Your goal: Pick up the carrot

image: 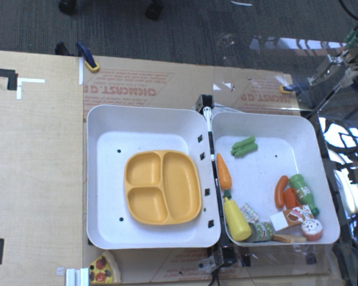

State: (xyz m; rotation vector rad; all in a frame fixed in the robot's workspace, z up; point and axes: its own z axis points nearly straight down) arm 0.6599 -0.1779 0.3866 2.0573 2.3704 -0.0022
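The carrot (223, 172) is orange with a green top end and lies along the left wall of the right bin (313, 143), its tip pointing toward the far side. Its green end touches a yellow bottle (235, 221) just in front of it.
The right bin also holds a green pea pod (244, 146), a red sausage (280, 191), a green bottle (303, 193) and several small food toys at the front right. The left bin (100, 165) holds a yellow divided plate (163, 187). A toy pizza slice (102, 270) lies on the bench in front.
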